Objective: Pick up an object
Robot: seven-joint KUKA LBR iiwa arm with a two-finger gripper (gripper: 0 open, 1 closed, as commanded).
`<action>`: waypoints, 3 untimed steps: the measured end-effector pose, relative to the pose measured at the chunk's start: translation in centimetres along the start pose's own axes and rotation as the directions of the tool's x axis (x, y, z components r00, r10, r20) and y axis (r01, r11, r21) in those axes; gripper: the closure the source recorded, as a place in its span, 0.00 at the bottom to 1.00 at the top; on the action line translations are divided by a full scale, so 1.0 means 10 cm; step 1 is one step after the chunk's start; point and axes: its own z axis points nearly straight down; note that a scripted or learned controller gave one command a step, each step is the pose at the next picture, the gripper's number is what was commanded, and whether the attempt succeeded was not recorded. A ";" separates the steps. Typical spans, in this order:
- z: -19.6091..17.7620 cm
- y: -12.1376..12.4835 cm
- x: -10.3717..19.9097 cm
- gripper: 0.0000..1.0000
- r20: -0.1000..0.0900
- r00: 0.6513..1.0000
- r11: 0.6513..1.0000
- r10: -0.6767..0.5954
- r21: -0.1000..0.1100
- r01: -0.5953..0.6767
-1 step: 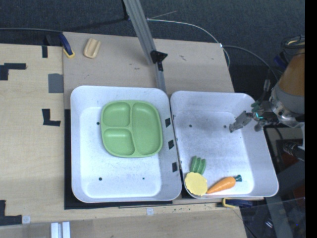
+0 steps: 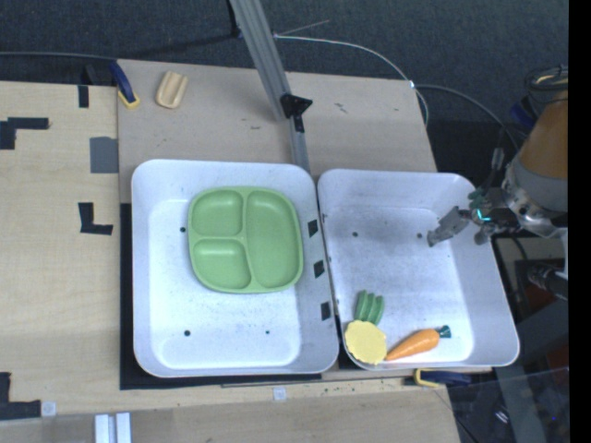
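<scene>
1. The tabletop (image 2: pixel 369 123) is made of light wood and it carries two shallow white bins side by side.
2. The left bin (image 2: pixel 157 275) holds a green plate (image 2: pixel 246 239) with three compartments. The plate lies flat in the upper middle part of this bin.
3. The right bin (image 2: pixel 397 201) holds three small things, all close to its near edge.
4. A yellow round piece (image 2: pixel 366 341) lies in the near left corner of the right bin, close to the wall between the bins.
5. A small green piece (image 2: pixel 369 306) with ribs lies just behind the yellow one, and the two seem to touch.
6. A toy carrot (image 2: pixel 415 342), orange with a dark green top, lies just right of the yellow piece. Its green end points to the right.
7. The gripper (image 2: pixel 459 225) is over the right part of the right bin, near its far right corner. It is well apart from the three things.
8. One finger (image 2: pixel 443 229) points to the left and down. The fingers seem to stand apart, and there is nothing between them.
9. The arm comes in from the right, and its orange band (image 2: pixel 552 141) is visible at the edge.
10. Behind the bins, on the tabletop, there is a small tan object (image 2: pixel 171 89) and beside it a blue and yellow thing (image 2: pixel 124 83).
11. A grey metal pole (image 2: pixel 263 44) goes at a slant from the top down to the place where the two bins meet.
</scene>
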 end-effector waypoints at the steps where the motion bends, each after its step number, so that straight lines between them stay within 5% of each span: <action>1: 0.64 -0.01 -0.02 0.00 0.000 1.000 1.000 0.001 0.006 -0.001; 2: 1.10 -0.01 -0.02 0.00 0.003 1.000 1.000 0.001 -0.001 -0.001; 3: 0.99 -0.01 -0.02 1.00 0.001 1.000 1.000 0.000 0.000 0.000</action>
